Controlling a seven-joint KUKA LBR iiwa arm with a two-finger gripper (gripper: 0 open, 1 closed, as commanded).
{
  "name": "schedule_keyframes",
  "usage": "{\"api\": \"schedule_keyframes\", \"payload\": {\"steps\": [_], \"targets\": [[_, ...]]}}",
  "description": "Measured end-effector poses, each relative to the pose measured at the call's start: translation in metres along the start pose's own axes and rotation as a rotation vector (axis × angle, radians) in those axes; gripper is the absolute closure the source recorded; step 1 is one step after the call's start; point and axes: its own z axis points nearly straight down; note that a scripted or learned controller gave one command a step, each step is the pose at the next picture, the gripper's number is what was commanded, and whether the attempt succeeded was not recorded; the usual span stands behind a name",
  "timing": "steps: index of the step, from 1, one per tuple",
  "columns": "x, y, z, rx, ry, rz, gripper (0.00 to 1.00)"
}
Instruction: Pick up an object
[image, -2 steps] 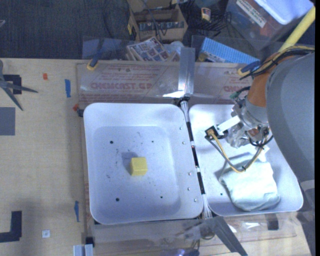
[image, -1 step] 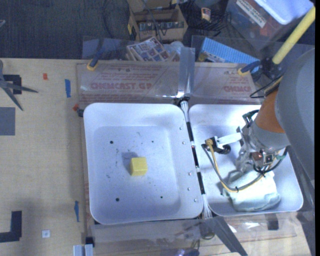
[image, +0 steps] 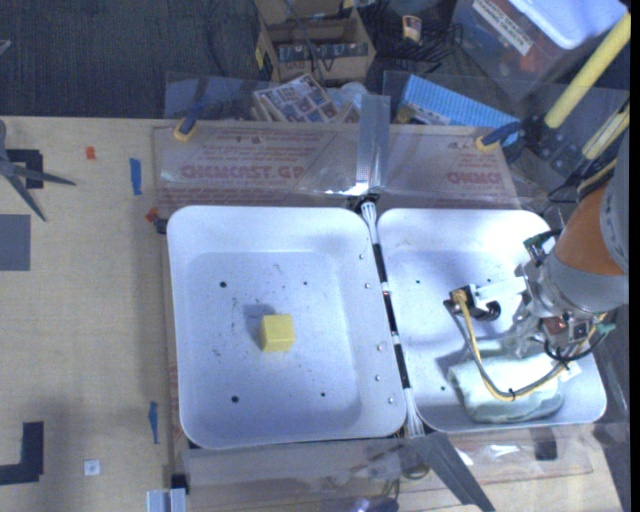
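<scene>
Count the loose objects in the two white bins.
2. A yellow block near the middle of the view's left bin; a pale object at the near edge of the right bin, beneath the arm, which may hide more.

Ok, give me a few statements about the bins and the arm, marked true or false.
1. The yellow cube lies in the view's left bin. True.
2. The arm reaches over that left bin. False: it is over the right bin.
3. A pale object lies near the right bin's front edge. True.
4. The cube touches the bins' shared edge. False: it sits near the middle of its bin's floor.
</scene>
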Motion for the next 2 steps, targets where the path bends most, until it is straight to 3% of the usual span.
{"api": "schedule_keyframes", "payload": {"steps": [1,2], "targets": [[-0.0302,0.0118,0.0268,-0.007,0.018,0.003,1.00],[-0.0301,0.0124,0.0174,-0.007,0.019,0.005,1.00]]}}
